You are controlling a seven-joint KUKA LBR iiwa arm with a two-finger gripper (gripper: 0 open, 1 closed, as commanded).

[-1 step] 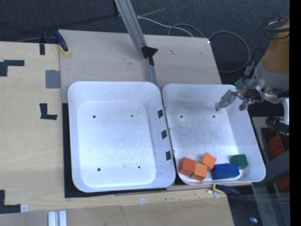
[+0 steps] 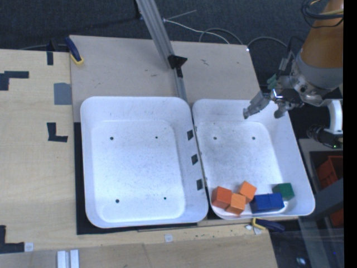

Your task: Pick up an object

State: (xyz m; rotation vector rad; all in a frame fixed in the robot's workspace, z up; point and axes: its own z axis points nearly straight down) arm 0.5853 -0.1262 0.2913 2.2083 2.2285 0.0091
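Camera view: the objects to pick sit bunched in the near corner of the right bin (image 2: 290, 149), against its front wall. Count: three orange blocks, one blue block, one green block, five in all. The first orange block (image 2: 222, 196) is leftmost; the second (image 2: 237, 202) touches it on the right, close to the rim; the third (image 2: 247, 190) sits just behind that one, tilted. The blue block (image 2: 266, 202) lies just right of the orange group, longer than the others. The green block (image 2: 284, 190) is behind the blue one's right end, near the bin's right wall.

My gripper (image 2: 264, 107) hangs over the far right corner of the same bin, well apart from the cluster. Its two fingers stand spread, with nothing between them.

The left bin (image 2: 89, 149) lies alongside, its rim touching the right bin's. One slanted metal rail (image 2: 159, 29) crosses the bench behind both bins. A blue and yellow clamp (image 2: 74, 51) sits at the bench's far left corner.
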